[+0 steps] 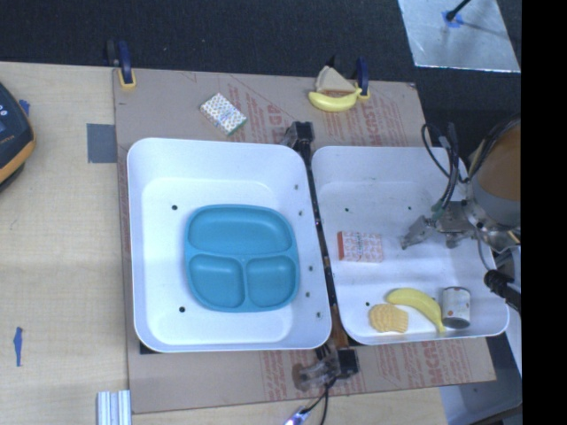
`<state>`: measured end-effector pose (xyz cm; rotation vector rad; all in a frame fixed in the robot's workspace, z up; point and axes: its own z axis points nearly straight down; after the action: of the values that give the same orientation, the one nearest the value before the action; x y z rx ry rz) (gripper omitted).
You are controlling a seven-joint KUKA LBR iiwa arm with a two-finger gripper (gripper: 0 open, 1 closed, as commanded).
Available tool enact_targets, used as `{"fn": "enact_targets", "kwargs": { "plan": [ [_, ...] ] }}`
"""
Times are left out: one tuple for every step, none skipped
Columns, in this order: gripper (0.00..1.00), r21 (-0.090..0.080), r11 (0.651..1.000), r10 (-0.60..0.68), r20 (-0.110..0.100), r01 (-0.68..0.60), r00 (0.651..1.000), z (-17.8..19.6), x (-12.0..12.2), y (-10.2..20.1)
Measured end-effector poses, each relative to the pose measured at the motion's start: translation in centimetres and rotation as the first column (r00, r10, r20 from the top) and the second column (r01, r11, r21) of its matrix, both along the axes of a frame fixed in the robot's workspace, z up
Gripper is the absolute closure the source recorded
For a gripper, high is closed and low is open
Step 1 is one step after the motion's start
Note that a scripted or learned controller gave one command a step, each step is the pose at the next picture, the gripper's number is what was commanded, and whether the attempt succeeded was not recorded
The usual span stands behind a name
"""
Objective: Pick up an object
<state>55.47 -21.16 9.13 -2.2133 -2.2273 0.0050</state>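
Nearest, along the right white bin's (354, 166) front edge, lay a round yellow cracker (388, 318), a yellow plastic banana (419, 305) and a small silver can (455, 307). Farther back, the grey two-finger gripper (434, 231) stood spread open above the floor, holding nothing, just right of a flat red-and-white packet (360, 246). A blue divided plate (241, 257) sat in the left white bin (142, 237).

We look down on a pale wooden bench (62, 264) overlaid with a brown cardboard sheet (266, 104) held by blue clamps (124, 65). Beyond the bench lies dark carpeted floor (221, 16), with a grey panel (456, 20) at upper right. Grey tape (100, 142) marks the wood.
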Motion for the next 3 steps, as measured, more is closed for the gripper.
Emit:
{"fn": "enact_targets", "kwargs": {
  "plan": [
    [0.00,0.002,1.000,-0.003,0.002,0.003,1.000,0.5,5.7,0.0],
    [0.00,0.001,1.000,-0.003,0.001,0.003,1.000,6.4,-1.0,0.7],
    [0.00,0.001,1.000,0.000,0.000,0.000,1.000,2.2,6.4,7.3]
  ]
}}
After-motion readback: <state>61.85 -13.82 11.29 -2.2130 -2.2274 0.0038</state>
